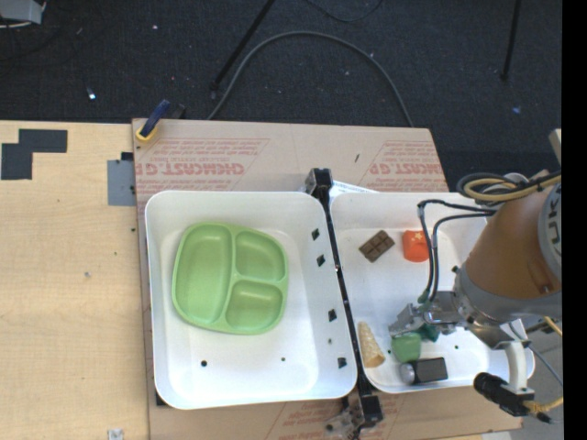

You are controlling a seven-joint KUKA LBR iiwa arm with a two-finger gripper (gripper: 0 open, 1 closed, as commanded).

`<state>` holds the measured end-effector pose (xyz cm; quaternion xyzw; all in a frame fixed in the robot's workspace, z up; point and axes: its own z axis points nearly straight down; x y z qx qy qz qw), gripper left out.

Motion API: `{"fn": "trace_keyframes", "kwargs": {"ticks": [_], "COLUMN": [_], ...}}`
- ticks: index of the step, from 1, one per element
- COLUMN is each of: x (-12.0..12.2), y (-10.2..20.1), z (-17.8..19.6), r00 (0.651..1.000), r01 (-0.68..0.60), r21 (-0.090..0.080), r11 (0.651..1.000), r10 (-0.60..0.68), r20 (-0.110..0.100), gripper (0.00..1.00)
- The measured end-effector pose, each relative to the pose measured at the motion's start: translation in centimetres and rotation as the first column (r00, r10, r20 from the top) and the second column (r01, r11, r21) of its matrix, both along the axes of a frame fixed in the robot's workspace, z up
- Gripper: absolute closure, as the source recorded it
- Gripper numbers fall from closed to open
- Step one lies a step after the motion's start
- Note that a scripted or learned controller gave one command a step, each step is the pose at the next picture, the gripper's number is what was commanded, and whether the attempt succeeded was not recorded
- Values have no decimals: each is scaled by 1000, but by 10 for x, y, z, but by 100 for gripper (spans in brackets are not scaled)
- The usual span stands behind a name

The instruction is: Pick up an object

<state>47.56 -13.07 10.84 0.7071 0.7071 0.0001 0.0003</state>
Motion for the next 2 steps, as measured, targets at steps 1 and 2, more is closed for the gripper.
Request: {"fn": "trace_keyframes", "kwargs": {"ticks": [1, 2], "x": [1, 0], "y": [-11, -13], "z": [-20, -13], "r00": [1000, 1000], "r01": [0, 0], "r21": [0, 0], "r11": [1000, 1000], "r10": [0, 0], "r20": [3, 0], "gripper": [0, 0]}}
